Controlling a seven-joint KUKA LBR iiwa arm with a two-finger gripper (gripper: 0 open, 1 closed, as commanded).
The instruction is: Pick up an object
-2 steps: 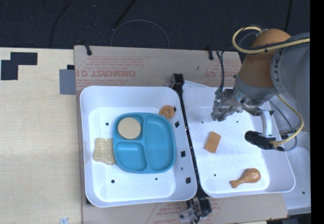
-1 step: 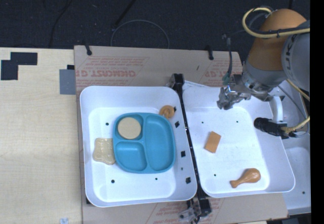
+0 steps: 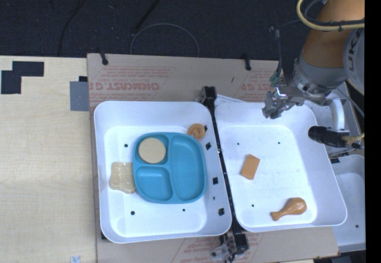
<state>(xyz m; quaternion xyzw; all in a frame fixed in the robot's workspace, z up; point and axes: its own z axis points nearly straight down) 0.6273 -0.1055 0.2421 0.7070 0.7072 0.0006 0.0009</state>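
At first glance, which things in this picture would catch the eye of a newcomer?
The blue divided plate in the left bin stands out most, with a round tan cookie in its upper-left compartment. Next comes the orange band of the arm at the upper right, its pincer hanging over the far rim of the right bin. An orange wedge and a drumstick lie there.

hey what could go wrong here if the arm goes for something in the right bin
Two risks, as I judge it. The drumstick-shaped toy lies close to the right bin's near wall, so the pincer might bump that wall when it comes down. The orange block lies flat and tilted on the floor, so a badly aligned grasp could push it aside instead of catching it. The pincer now hangs at the far rim, well apart from both.
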